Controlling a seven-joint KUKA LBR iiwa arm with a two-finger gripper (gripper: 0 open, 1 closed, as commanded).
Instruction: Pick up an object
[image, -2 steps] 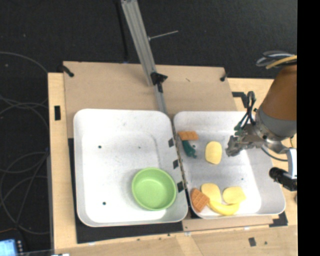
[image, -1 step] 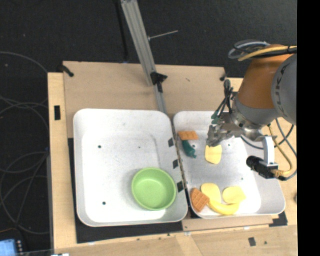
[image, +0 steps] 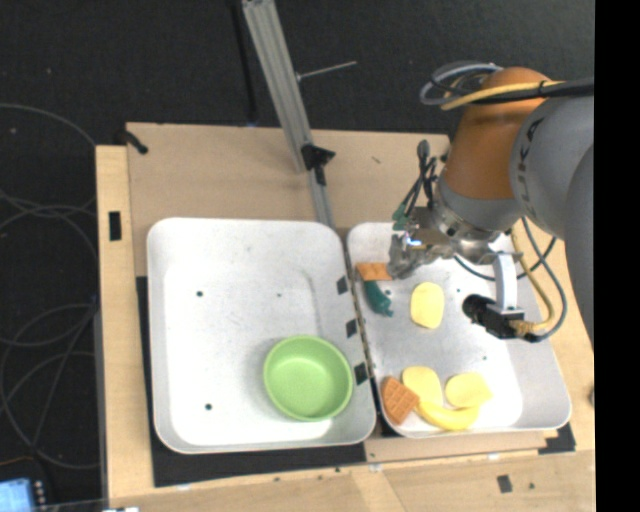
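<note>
Camera view: the gripper (image: 402, 256) hangs low over the right bin (image: 540, 400), near a small orange piece (image: 372, 271) at the bin's left wall; its opening cannot be judged. The piece looks light and rigid, probably best pinched across its short sides.

left bin (image: 180, 300): bowl (image: 308, 376) sits in its near right corner
right bin (image: 540, 395): just right of the bowl's bin
oval piece (image: 427, 305): in the right bin, up and right of the bowl
waffle piece (image: 400, 400): right of the bowl, across the divider
gripper (image: 402, 256): over the right bin's far left corner
</note>
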